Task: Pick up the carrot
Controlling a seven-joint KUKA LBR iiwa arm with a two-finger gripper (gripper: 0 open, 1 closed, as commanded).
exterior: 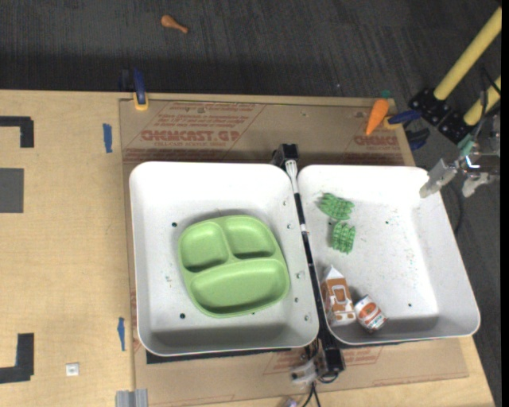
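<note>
Dark carpet borders a cardboard-covered worktop, and on that cardboard, beyond the far rim of the right bin, lies the carrot. We see it outside both bins, close to the board's far edge, beside a blue clamp. Its green top is at the far end and the orange tip points toward us and slightly left, so the long axis runs nearly from far to near. We judge it a toy: light, stiff, smooth and likely slippery, tapering enough to squirt out of a grip near the tip. We would close across the thick part just below the green top, jaws square to the long axis. Outward from it, the right bin holds two green pieces, a small carton and a can; the left bin holds a green divided plate. A second orange thing, too small to identify, lies on the carpet far left. The end effector hangs over the right bin's far right corner, well apart from the carrot; we cannot tell how it is set, as it is blurred and small.
</note>
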